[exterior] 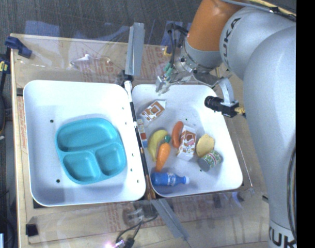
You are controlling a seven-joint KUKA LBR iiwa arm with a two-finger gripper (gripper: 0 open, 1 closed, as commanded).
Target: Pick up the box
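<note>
Bright, even light falls from above, washing the two white bins [75,94] nearly to glare with soft shadows along their inner walls. The blue tray [90,150] casts a faint shadow. The grey arm [266,56] looms large and slightly soft, perhaps out of focus. Small labels stay too blurred to read.

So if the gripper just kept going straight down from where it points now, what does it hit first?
Probably bare bin floor. The gripper hangs over the right bin's far edge; the nearest box lies slightly nearer the camera, though depth is unclear.
</note>
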